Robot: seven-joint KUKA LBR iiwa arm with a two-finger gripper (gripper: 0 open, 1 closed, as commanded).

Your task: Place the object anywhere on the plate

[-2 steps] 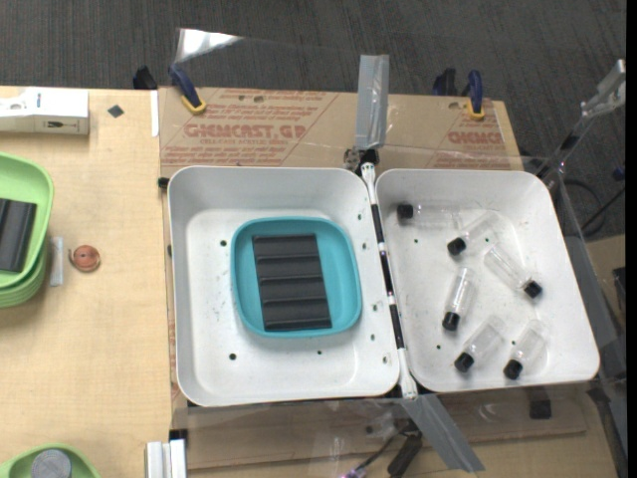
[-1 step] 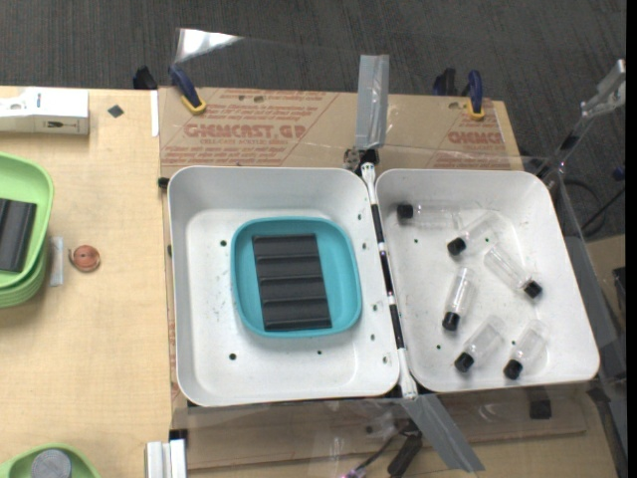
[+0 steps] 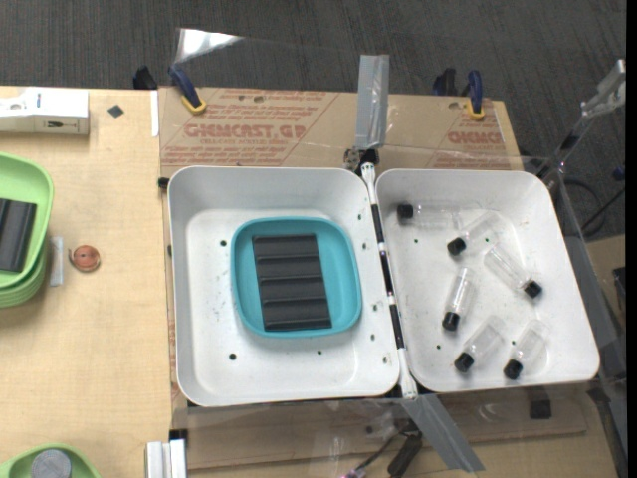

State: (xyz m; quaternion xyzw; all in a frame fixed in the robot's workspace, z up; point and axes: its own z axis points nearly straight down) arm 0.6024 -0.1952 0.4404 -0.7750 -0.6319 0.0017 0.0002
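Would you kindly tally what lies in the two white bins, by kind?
Clear vials with black caps, right bin: 6, e.g.
Teal plate, left bin: 1
Black ridged insert on the plate: 1
Total: 8
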